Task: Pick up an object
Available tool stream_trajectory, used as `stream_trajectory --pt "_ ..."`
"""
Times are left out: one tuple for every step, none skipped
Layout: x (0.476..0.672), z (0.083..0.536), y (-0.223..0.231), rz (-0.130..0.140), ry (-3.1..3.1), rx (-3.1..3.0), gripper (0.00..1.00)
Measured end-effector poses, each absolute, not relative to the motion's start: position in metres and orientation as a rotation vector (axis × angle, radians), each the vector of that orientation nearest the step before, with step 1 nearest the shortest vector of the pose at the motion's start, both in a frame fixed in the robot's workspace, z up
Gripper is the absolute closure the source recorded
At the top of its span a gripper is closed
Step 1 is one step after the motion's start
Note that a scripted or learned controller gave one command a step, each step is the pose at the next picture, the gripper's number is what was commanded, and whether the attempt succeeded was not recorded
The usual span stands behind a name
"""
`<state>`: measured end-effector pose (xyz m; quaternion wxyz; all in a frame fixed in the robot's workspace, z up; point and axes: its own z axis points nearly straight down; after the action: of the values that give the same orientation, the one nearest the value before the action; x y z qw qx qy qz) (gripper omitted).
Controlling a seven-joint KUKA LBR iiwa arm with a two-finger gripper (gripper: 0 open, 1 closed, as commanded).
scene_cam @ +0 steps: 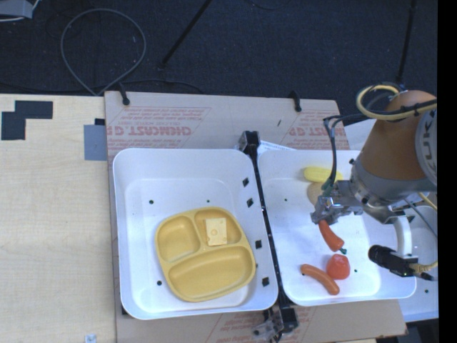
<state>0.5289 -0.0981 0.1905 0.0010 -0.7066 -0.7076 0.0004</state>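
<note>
On the bench (pixel 50 213) sit two white bins; the left bin (pixel 132 184) has a yellow tray (pixel 203 274), and the right bin (pixel 293 191) has small toy foods. The claw (pixel 326 219) hangs in the right bin, and I cannot tell what it is doing. Just under it, maybe touching, is a little orange carrot (pixel 331 236). It looks light, hard and smooth, so it may slip; grab it across the middle.

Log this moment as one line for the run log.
gripper: over right white bin | orange carrot-shaped toy: at its tips, grasp unclear | yellow divided plastic tray: left bin
</note>
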Motion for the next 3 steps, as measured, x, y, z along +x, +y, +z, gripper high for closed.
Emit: stream_trajectory --pt "0.52 0.242 -0.099 0.002 -2.222 -2.219 1.0" --pt "0.521 0.288 -0.101 0.003 -2.222 -2.219 1.0" --pt "0.52 0.268 -0.05 0.007 -2.221 -2.212 1.0"
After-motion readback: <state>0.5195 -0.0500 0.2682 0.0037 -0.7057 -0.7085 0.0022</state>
